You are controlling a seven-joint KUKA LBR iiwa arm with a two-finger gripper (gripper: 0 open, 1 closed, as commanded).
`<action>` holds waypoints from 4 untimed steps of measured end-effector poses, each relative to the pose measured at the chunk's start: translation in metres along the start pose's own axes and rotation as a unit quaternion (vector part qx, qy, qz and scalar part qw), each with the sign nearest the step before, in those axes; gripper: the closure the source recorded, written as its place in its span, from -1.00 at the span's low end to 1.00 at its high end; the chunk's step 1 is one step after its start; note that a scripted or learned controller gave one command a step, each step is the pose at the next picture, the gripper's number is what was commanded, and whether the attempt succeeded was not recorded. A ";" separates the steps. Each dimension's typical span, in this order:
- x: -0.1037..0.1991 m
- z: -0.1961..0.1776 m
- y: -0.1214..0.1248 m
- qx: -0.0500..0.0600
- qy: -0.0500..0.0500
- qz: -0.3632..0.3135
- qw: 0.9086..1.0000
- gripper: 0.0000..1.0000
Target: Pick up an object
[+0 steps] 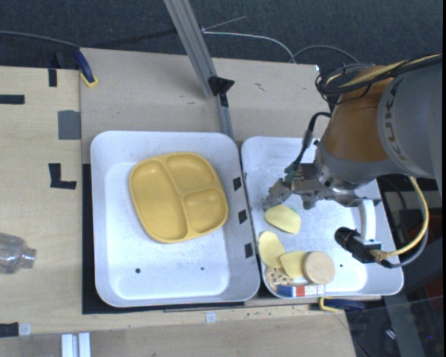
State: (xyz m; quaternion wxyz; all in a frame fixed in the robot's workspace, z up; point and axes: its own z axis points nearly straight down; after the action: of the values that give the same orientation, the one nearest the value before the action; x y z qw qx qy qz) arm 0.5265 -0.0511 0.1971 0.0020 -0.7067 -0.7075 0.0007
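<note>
At the 9 o'clock edge of the view, low down, a clear plastic bottle (7, 253) lies on its side on the desk (134, 88), well apart from the bins. Black tape marks (59, 175) sit on the desk surface at 9 to 10 o'clock.

The left bin (108, 274) holds a yellow divided plate (178, 196) with three compartments, resting flat in the bin's upper half, near centre of the view. A grey metal pole (193, 39) slants down from 12 o'clock and ends at the bins' top edge between them.

The right bin (262, 155) carries a cluster of small things at about 5 o'clock: a pale yellow wedge-like piece (282, 219) just below the hand, another yellow piece (270, 247) beneath it, a round tan disc (318, 268) beside a yellow block (293, 263), and a red-and-blue item (297, 291) against the bin's lower wall.

The hand (281, 193) hangs over the right bin's upper left part, just above the yellow wedge. Whether its fingers are spread or pressed together, I cannot tell; nothing is seen between them. The grey arm (409, 125) with its orange band (357, 129) fills the 3 o'clock side, cables (412, 236) looping below.
</note>
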 end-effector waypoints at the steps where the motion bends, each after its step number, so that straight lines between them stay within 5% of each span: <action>1: 0.001 -0.010 0.000 0.001 0.001 -0.001 1.000 1.00; 2: 0.001 -0.009 0.000 0.001 0.001 0.000 1.000 -1.00; 3: 0.001 -0.019 0.000 0.002 0.002 -0.001 1.000 1.00; 4: 0.075 -0.098 -0.017 -0.005 0.001 -0.004 1.000 1.00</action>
State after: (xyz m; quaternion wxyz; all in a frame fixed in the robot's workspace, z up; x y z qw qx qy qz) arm 0.5099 0.0232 0.2949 -0.0010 -0.7036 -0.7106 -0.0031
